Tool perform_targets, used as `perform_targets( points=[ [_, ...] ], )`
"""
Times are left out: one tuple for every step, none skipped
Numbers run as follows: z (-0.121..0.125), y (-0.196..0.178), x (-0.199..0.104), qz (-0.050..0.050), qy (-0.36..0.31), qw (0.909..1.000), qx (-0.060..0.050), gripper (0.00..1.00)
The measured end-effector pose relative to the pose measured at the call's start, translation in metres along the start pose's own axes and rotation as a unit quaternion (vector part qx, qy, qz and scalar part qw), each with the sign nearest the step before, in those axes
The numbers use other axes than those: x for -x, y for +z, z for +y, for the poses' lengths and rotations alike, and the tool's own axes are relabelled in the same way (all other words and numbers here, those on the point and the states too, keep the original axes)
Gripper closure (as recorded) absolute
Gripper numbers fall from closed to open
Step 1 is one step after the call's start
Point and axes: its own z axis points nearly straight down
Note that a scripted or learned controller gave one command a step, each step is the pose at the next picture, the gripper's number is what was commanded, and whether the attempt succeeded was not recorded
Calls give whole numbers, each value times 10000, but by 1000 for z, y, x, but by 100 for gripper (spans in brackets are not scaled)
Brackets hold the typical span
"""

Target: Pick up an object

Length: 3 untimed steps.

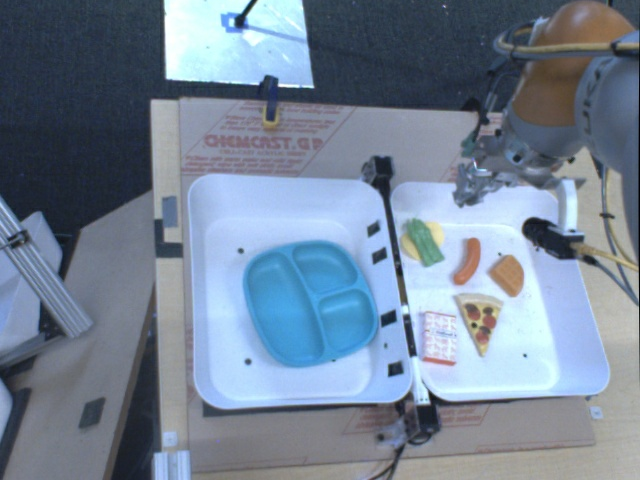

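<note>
You have five toys lying loose in the right bin (570,368): corn (423,240) at ten o'clock, hot dog (467,260), bread (507,274), pizza slice (482,320), card (439,336). Nothing is picked yet. The gripper (470,190) hovers at twelve o'clock; I cannot tell its opening.

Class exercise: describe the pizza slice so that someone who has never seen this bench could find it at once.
Start at the right-hand white bin, the one holding several small toy foods. Look at its near half, just right of the red-and-white packet. The pizza slice is the only triangle there: yellow with red dots, its tip pointing toward the bin's front edge.
</note>
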Motion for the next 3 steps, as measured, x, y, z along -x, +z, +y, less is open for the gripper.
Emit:
perform_targets(
  points=[
    [-13, -7, -49, 9, -17, 10000, -19, 100],
    [-46, -15, -94, 9, -17, 10000, -27, 100],
    [-60, -12, -147, 11, -22, 10000, -24, 100]
  ],
)
